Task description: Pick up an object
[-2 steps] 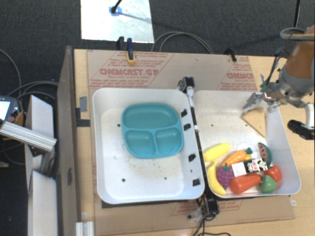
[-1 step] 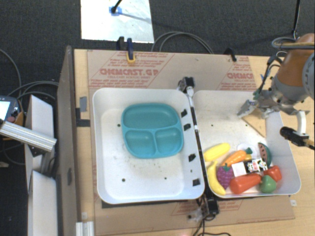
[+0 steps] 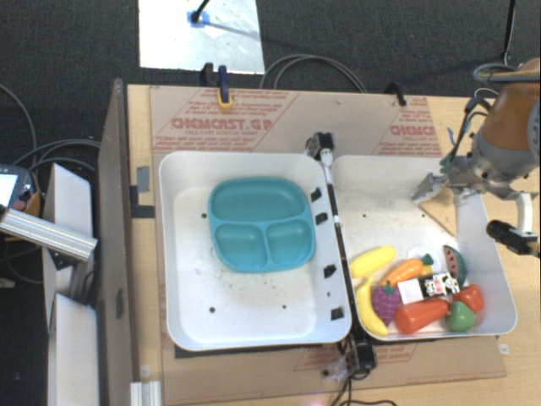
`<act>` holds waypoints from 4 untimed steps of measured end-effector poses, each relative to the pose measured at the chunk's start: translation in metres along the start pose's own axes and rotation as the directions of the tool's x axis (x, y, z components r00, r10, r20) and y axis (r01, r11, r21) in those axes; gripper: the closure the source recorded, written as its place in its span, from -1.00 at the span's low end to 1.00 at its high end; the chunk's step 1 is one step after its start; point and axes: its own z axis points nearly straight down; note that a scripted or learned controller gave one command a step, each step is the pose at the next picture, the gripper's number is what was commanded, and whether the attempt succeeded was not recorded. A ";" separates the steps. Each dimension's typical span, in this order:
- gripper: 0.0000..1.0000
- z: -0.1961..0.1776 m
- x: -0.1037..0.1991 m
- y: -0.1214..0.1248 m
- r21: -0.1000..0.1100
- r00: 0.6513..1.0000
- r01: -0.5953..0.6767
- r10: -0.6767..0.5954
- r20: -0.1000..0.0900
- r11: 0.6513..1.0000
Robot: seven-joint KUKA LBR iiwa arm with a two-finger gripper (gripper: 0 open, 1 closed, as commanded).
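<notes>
The gripper (image 3: 443,186) hangs above the right bin (image 3: 380,201), well apart from the toy food pile (image 3: 418,290); its finger gap cannot be made out.

Two white bins (image 3: 254,332), one teal plate (image 3: 260,224) (three compartments), two bananas (image 3: 372,261), one carrot (image 3: 409,270)

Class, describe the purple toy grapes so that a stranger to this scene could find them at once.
Start at the right-hand white bin and look to the toy food heaped in its near corner. The purple grapes sit beside the two yellow bananas, left of the orange-red pepper. They are the pile's one purple, knobbly piece.
</notes>
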 end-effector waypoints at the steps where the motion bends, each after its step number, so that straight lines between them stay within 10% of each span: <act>1: -1.00 0.007 0.000 -0.009 0.001 1.000 0.000 0.000 0.000 1.000; 2: -1.00 0.014 0.001 -0.028 0.003 1.000 -0.001 0.001 0.000 1.000; 3: -1.00 0.038 -0.001 0.010 0.003 1.000 0.003 -0.003 -0.002 1.000; 4: -1.00 -0.014 0.000 -0.012 -0.002 1.000 0.000 0.000 -0.001 1.000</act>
